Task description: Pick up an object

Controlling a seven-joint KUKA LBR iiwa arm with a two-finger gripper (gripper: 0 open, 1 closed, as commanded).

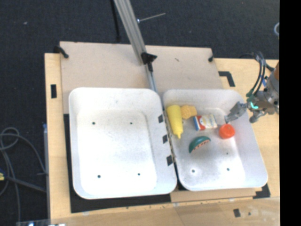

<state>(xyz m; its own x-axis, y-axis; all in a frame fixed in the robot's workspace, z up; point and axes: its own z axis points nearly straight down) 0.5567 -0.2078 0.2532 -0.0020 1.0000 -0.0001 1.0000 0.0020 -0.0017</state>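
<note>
Objects lay grouped in the upper half of the right bin [244, 171]: a yellow mustard bottle [175, 119] along its left wall, a small orange-yellow piece [189, 111] just beside it, a red-and-white carton [205, 122], a green-and-red watermelon slice [199, 143] and a round orange-red tomato [226, 131]. The left bin [115, 142] sat alongside. At the right bin's right rim hung the gripper [244, 113], its fingers spread apart and grasping nothing, near the tomato.
</note>
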